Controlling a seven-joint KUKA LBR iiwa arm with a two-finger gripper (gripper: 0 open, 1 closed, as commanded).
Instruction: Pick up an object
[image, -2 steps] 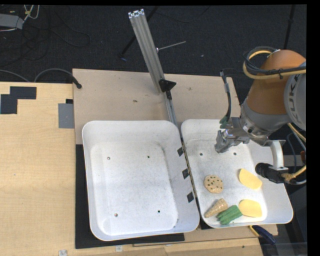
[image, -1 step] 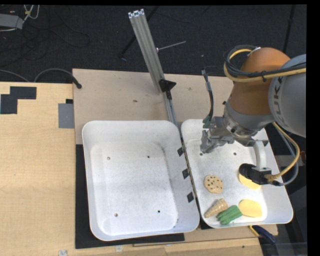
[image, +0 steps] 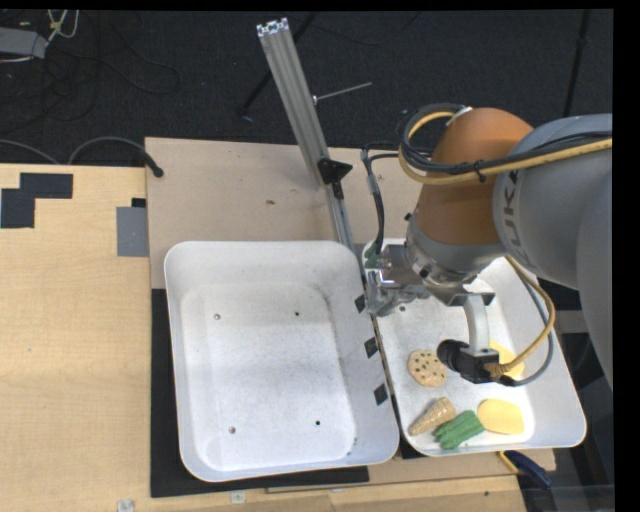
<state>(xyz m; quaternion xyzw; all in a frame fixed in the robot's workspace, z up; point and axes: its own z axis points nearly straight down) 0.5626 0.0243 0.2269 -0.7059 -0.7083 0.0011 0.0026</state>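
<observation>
The right bin (image: 560, 425) holds several small items near its front. A round speckled cookie (image: 427, 368) lies left of centre. In front of it lies a tan cone (image: 431, 415), with a green piece (image: 460, 430) beside it and a yellow piece (image: 502, 416) to their right. Another yellow item (image: 503, 357) is partly hidden behind a black part hanging from the arm. My gripper (image: 383, 292) is low at the right bin's left wall, behind and to the left of the cookie. The wrist covers it from above, and I see nothing in it.
The left bin (image: 190, 300) sits close beside the right one. A slanted aluminium rail (image: 305, 120) rises behind the bins, near the gripper. The grey and orange arm (image: 470, 190) covers the back of the right bin. Cables loop around the wrist.
</observation>
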